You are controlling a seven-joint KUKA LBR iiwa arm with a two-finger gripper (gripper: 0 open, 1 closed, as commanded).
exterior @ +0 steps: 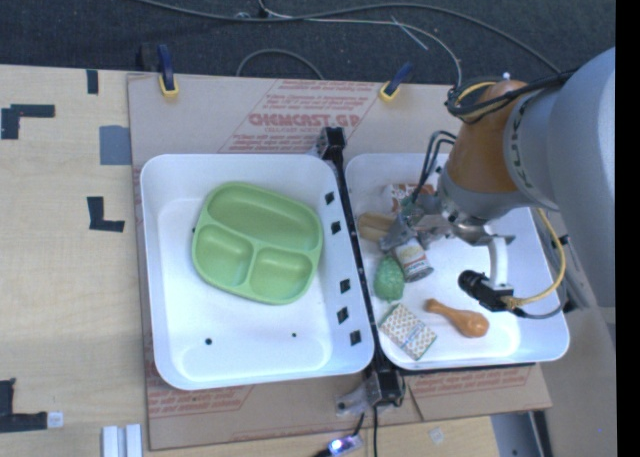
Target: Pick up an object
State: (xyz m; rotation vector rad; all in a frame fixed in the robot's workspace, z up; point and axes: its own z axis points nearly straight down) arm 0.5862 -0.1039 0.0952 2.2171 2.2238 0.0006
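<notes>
The tool (pixel 412 237), whose grip I cannot tell, is hovering over a small can (pixel 412 262), looking light, stiff and slippery; its round sides suit gripping, a green lump (pixel 389 279) sitting at its seven o'clock.

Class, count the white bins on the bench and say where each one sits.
2: the left bin holds a green plate; the right bin lies under the arm, which may hide some contents.

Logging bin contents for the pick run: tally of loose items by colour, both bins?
Green: 2, the divided plate in the left bin and a small green lump in the right bin
Orange-brown: 1, the drumstick-shaped toy
Patterned white: 1, the checked block
Tan: 1, the small can below the tool
Total: 5 clearly visible; other pieces under the tool can't be told apart.
</notes>
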